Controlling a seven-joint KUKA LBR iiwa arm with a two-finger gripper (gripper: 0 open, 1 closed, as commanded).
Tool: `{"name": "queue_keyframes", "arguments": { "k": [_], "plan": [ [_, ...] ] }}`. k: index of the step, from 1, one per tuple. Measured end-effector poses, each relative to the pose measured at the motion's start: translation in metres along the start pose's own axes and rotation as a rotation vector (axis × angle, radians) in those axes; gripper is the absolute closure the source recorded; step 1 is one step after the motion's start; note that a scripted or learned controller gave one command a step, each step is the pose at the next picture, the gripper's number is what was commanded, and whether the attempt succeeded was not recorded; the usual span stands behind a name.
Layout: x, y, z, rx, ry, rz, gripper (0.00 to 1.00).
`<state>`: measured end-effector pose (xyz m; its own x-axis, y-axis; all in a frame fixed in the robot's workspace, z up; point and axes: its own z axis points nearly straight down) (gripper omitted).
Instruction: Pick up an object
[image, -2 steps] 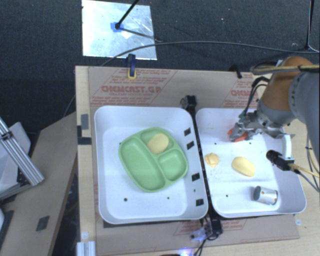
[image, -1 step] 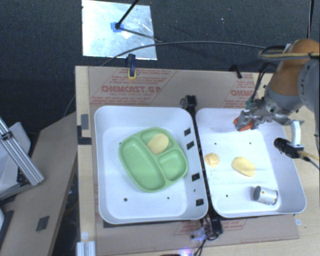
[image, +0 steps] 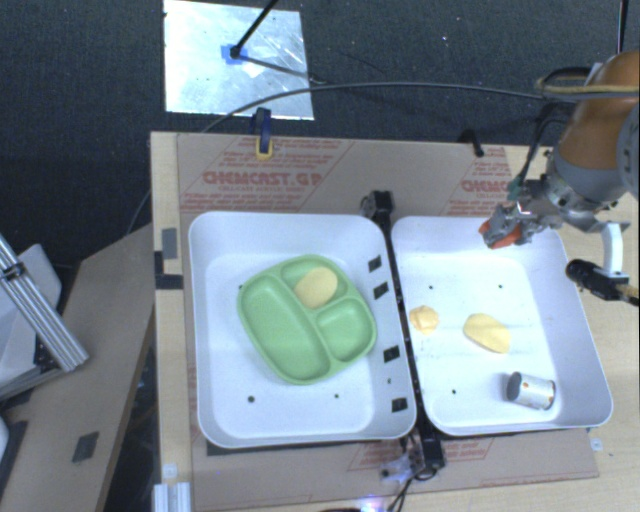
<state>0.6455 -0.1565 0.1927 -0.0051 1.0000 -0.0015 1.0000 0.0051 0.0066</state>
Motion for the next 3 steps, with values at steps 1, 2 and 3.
{"name": "queue_keyframes", "arguments": {
  "k": [1, 2, 3],
  "plan": [
    [-0.008, -0.003, -0.050, 0.000, 0.000, 0.003, 1.00],
    [0.052, -0.005, -0.040, 0.006, 0.003, -0.004, 1.00],
    [0.113, -0.010, -0.042, 0.006, 0.004, -0.005, 1.00]
  ]
}}
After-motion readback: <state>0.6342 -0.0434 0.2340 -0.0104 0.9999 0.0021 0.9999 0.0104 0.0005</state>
